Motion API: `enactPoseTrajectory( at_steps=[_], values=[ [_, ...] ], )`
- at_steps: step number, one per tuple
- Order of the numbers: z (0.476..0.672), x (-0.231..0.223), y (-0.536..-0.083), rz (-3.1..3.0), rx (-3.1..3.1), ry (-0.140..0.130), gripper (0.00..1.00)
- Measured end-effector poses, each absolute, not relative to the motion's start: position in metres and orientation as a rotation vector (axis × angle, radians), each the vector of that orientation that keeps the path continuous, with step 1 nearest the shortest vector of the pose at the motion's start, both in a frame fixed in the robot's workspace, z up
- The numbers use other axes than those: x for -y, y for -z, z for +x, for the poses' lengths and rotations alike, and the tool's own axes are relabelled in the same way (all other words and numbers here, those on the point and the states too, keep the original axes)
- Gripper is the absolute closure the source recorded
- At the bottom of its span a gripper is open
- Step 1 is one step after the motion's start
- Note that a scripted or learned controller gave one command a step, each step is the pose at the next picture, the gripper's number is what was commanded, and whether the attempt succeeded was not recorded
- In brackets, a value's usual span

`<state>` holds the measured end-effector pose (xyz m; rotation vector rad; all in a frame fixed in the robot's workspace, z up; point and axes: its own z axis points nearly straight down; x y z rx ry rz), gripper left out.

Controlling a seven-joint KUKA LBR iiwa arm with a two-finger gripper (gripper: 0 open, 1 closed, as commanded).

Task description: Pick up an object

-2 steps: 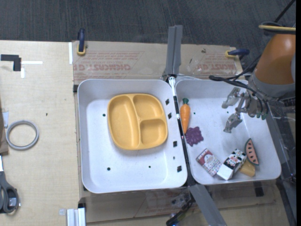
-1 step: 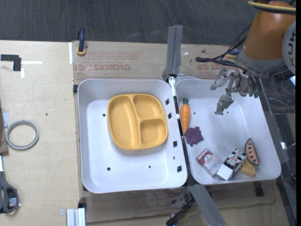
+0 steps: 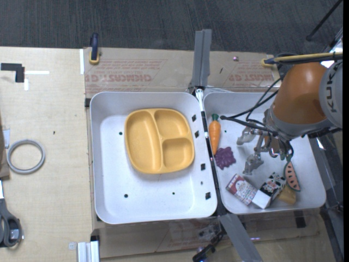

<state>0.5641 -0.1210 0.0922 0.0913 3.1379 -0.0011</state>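
My gripper (image 3: 250, 150) hangs over the middle of the right bin (image 3: 311, 201), open with nothing between its fingers. Left of it, an orange carrot (image 3: 214, 135) lies along the bin's left wall, with a purple bunch of grapes (image 3: 224, 157) just below the carrot. Toward the front sit a red and white box (image 3: 240, 189), a small black and white item (image 3: 272, 185), a watermelon slice (image 3: 292, 175) and a yellowish piece (image 3: 287, 196). The gripper sits above and between the grapes and the box, touching neither.
A yellow divided plate (image 3: 160, 141) lies in the left bin (image 3: 109, 201). On the wooden bench to the left are a grey tape ring (image 3: 24, 156) and scissors (image 3: 8, 229). A blue clamp (image 3: 94, 47) stands at the back. Cables trail from the arm's orange band (image 3: 299, 94).
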Motion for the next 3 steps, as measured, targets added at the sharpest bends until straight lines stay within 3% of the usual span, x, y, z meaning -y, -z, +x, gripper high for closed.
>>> enactPoseTrajectory(
  at_steps=[1,2,3],
  values=[
    [0.651,0.105,-0.093,0.204,-3.13,0.0,0.0],
    [0.648,0.05,-0.193,-0.122,-3.133,0.0,0.0],
    [0.634,0.122,-0.092,0.116,-3.136,0.001,0.0]
  ],
)
